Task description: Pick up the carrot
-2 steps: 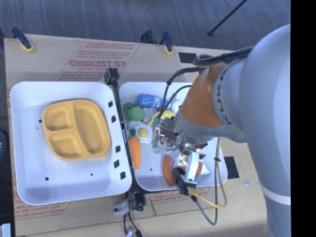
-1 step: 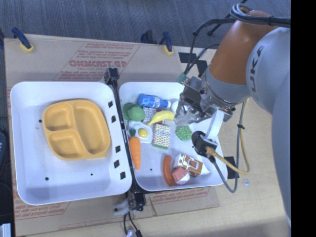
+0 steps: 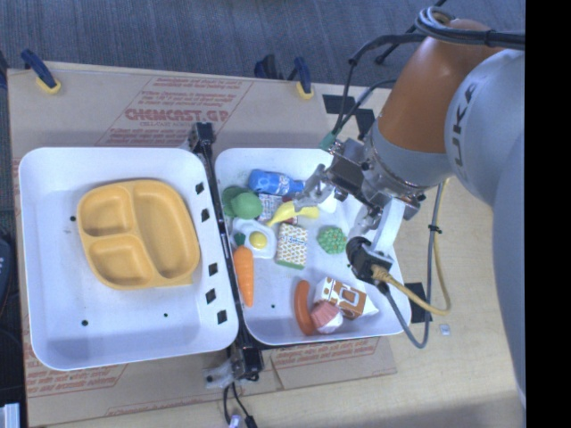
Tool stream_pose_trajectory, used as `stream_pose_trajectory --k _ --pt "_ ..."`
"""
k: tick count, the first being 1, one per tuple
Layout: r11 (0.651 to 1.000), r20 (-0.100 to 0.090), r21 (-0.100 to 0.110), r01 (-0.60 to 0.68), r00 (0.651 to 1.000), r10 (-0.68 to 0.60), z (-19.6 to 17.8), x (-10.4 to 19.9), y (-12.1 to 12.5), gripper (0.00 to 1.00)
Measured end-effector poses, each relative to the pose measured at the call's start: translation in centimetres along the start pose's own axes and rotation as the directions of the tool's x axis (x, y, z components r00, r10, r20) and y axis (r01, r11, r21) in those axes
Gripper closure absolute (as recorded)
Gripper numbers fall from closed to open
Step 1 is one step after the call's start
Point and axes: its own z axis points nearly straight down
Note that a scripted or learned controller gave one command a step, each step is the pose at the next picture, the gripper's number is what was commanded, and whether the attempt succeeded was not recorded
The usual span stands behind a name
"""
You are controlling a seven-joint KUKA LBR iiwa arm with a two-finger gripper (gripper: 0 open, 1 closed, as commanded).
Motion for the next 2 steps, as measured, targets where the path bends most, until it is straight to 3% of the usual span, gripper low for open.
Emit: stream_pose_trajectory --k 1,2 --pt "1.000 0.001 0.004 0.018 1.000 -0.018 13.5 4.4 -0.8 0.00" --pt "0.911 0.000 0.001 -0.412 0.911 0.412 13.4 5.0 -2.3 0.00"
